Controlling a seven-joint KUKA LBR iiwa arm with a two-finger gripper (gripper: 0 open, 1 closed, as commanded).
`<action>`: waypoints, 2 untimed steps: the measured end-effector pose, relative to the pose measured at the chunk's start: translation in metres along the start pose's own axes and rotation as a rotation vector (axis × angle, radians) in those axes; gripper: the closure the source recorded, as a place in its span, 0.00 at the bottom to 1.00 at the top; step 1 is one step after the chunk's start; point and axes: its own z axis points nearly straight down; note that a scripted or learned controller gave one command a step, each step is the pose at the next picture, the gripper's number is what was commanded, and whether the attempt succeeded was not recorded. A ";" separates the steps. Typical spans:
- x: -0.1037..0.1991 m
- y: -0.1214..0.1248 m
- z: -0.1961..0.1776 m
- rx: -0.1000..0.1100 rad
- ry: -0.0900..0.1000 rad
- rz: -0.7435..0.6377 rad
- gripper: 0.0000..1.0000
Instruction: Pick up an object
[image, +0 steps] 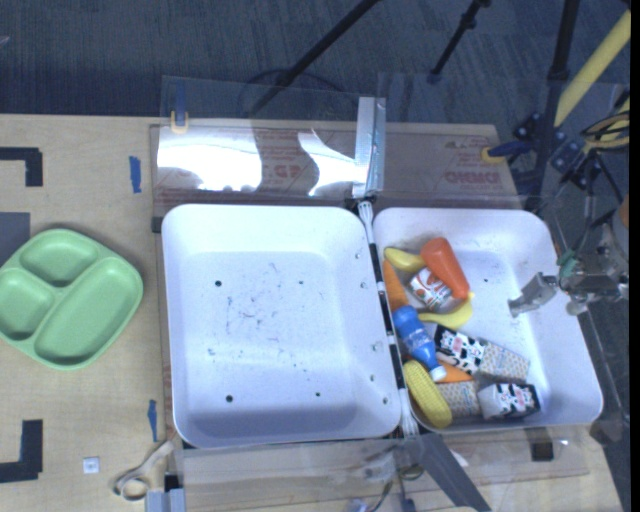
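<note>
The right bin (500, 245) holds a heap of toy groceries along its left side. An orange bottle with a white label (438, 272) lies at the top, next to a yellow banana (403, 259). Below them are a blue bottle (413, 335), a cow-patterned box (482, 353), a yellow corn cob (427, 393) and a small cow-patterned carton (510, 399). My gripper (553, 288) hovers over the bin's right edge, apart from the heap and to its right, with nothing seen in it.
The left bin (270, 310) sits beside the right one. A green divided plate (65, 296) lies on the bench at far left. A clear plastic panel (270, 150) stands behind the bins. Stand legs and cables crowd the right side.
</note>
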 end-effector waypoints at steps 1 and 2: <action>-0.002 0.058 0.102 0.000 0.000 -0.214 0.00; -0.005 0.068 0.125 -0.001 0.000 -0.185 0.00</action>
